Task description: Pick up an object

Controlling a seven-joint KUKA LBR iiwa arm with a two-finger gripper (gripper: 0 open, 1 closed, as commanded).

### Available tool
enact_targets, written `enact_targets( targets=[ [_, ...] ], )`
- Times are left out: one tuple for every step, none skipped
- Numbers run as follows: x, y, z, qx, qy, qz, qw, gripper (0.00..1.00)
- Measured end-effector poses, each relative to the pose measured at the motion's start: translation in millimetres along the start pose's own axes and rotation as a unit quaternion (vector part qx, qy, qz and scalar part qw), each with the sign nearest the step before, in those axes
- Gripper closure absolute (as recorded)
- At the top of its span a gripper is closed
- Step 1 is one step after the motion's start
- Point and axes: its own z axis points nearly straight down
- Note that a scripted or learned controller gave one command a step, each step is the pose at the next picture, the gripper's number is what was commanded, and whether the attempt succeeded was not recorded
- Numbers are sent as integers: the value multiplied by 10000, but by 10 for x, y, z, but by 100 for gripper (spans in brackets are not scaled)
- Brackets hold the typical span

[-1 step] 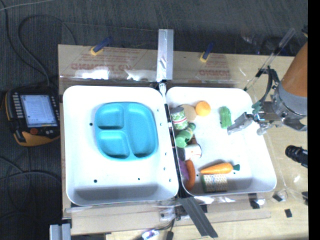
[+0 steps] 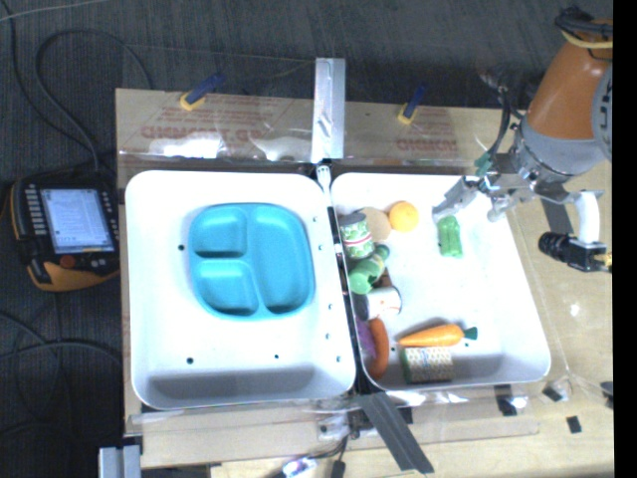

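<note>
The gripper [image 2: 476, 199] hovers over the right bin's [image 2: 518, 297] upper edge, fingers spread wide and holding nothing. A green block [image 2: 451, 236] lies just below it.

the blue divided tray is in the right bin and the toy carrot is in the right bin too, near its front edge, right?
Not quite. The camera view shows the blue divided tray in the left bin, not the right one. The toy carrot is indeed in the right bin, near its front edge.

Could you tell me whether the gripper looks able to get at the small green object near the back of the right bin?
Probably yes: the green object lies alone on bare bin floor, just below the gripper.
</note>
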Motion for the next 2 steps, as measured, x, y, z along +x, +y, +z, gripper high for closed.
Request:
enact_targets(
  targets=[
    [-84,597,971,-6,-5,-723,9974,0],
    [-464,614,1280,27,96,-955,9954,0]
  ],
)
